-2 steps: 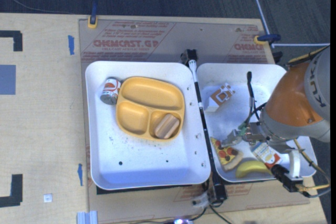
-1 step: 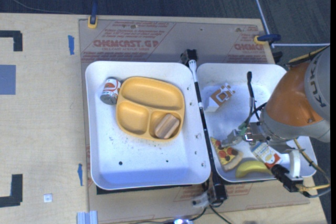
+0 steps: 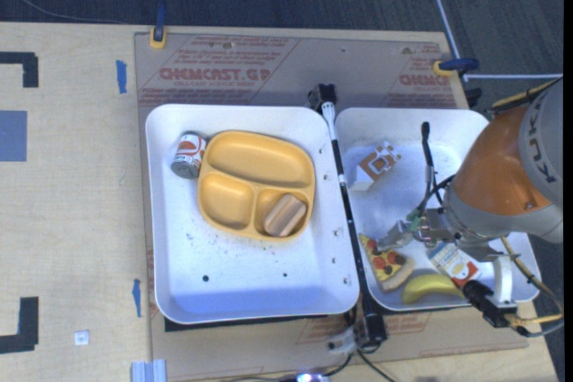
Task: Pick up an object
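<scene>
**Pick not yet made**

The pincer [image 3: 400,236] hangs low in the right bin [image 3: 405,123], fingers apart and empty, just above the pizza slice [image 3: 387,266] near the bin's front edge, banana [image 3: 428,285] beside it. Grasp and lift remain.

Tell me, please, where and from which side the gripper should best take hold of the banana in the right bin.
I would grip the banana at its middle, coming straight down from above. It lies flat near the right bin's front wall, curved, with the pizza slice at its left end and a small carton close behind, so the fingers should probably close across its narrow width.
</scene>
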Robot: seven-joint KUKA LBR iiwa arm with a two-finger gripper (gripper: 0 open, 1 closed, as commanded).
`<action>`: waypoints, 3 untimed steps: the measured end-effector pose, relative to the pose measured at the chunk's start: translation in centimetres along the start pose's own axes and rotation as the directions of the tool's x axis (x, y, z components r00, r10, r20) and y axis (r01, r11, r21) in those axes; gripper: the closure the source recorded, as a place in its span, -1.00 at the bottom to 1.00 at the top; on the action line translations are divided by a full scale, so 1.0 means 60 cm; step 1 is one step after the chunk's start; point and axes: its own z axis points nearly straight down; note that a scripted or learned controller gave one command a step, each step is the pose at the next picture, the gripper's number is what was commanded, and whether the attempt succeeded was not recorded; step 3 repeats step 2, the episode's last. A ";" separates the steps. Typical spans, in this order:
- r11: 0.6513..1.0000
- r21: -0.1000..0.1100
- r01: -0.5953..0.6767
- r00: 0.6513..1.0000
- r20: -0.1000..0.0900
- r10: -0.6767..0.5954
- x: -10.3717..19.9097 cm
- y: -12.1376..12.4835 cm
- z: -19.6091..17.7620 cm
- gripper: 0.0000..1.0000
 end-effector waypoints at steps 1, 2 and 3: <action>1.000 0.002 0.006 1.000 -0.007 -0.006 -0.007 0.001 -0.001 -1.00; 1.000 -0.001 0.000 1.000 0.003 0.000 0.001 0.000 0.000 -1.00; 1.000 -0.001 0.000 1.000 0.003 0.000 0.001 0.000 0.000 -1.00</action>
